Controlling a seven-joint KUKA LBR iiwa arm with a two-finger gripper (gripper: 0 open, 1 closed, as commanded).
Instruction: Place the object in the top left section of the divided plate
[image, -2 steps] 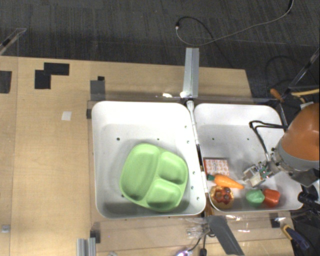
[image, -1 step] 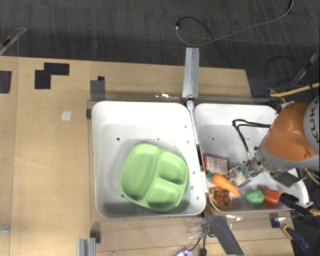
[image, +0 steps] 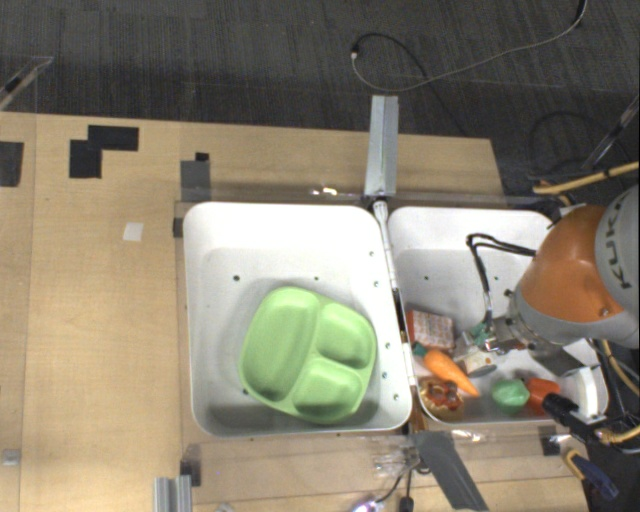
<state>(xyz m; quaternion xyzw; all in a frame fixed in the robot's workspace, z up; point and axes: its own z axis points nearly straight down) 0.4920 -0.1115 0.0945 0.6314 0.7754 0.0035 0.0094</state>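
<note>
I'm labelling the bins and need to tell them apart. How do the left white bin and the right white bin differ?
The left shallow white bin holds one green divided plastic plate; the right shallow white bin holds several small items, including an orange toy carrot and a small green object. The grey arm reaches over the right bin, not the left. Both are white and shallow.

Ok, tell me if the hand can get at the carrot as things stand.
Probably yes. The carrot lies on top of the clutter in the right bin, its upper side uncovered, and the hand hangs just to its right. The packet and green toy sit close by, so a clean grasp isn't certain.
</note>
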